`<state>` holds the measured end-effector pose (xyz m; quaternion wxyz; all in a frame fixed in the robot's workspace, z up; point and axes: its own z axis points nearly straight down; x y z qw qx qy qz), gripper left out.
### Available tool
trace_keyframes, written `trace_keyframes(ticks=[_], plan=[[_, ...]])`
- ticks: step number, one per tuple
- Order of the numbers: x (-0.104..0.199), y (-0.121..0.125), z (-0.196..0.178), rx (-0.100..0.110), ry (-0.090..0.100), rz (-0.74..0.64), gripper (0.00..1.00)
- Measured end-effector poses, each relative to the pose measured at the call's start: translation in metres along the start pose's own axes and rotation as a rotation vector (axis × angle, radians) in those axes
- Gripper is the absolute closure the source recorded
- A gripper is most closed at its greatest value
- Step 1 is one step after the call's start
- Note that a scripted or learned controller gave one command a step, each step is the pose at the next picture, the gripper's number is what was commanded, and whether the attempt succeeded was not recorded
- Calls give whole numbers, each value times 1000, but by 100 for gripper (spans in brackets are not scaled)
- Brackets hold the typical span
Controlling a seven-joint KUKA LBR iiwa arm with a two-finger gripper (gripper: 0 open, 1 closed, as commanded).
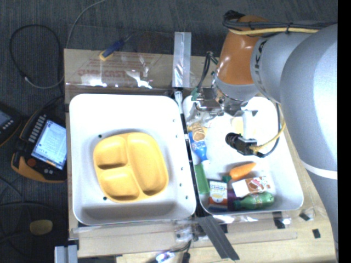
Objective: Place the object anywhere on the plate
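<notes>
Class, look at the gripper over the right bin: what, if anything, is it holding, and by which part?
It cannot be told. The gripper hangs low over the right bin, near the clutter along its left wall, and the wrist hides whether it grips anything.

The arm [296, 59] runs off the right edge; its wrist hides the right bin's [285, 163] upper part; labels on the packets [249, 188] are too small to read.
</notes>
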<state>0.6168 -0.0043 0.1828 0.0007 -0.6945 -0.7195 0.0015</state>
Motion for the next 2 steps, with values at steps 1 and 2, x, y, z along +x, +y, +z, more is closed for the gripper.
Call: trace_keyframes(ticks=[1, 2], plan=[[94, -65, 1, 1, 1, -100, 100], [151, -76, 48, 3, 1, -255, 100]])
